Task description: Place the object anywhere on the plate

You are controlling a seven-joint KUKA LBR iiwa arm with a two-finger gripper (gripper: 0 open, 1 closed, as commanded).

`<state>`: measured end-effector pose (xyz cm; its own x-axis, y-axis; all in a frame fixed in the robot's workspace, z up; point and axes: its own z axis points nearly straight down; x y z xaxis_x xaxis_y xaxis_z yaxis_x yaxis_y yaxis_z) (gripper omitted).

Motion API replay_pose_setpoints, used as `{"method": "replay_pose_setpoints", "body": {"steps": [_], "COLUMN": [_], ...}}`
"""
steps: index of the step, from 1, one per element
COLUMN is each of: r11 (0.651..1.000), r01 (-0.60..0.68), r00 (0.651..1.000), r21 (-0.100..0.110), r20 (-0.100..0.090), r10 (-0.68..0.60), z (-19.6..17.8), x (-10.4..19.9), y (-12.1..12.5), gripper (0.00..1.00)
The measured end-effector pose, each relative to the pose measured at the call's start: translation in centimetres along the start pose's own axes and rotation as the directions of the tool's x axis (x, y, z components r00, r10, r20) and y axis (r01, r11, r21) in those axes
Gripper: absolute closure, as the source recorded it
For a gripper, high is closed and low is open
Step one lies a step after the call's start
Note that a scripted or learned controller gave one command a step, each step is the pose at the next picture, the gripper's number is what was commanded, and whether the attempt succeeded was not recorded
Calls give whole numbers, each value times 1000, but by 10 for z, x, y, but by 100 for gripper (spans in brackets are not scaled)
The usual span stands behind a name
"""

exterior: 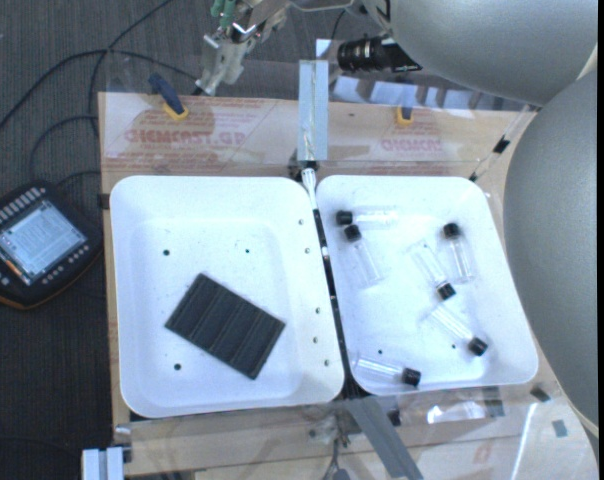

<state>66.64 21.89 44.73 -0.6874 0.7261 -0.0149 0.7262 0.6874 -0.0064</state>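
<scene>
Item: clear vials [452, 258] with black caps, several, loose in the right bin [502, 268], right of the dark ribbed plate [225, 325]. Judged light, rigid, slippery, prone to rolling; grasp mid-barrel. Gripper [227, 43] was raised beyond the plate; closure state could not be told.

Dark carpeted floor [42, 88] surrounds the tabletop [272, 138]; a handheld control pendant [32, 243] lies at nine o'clock, cables [102, 58] trailing toward eleven.
</scene>
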Motion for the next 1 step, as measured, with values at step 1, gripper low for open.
{"method": "replay_pose_setpoints", "body": {"steps": [1], "r11": [1000], "r01": [-1], "r00": [1000], "r21": [2], "r20": [4], "r10": [1], "z": [-8], "x": [-1], "y": [1], "gripper": [100]}}
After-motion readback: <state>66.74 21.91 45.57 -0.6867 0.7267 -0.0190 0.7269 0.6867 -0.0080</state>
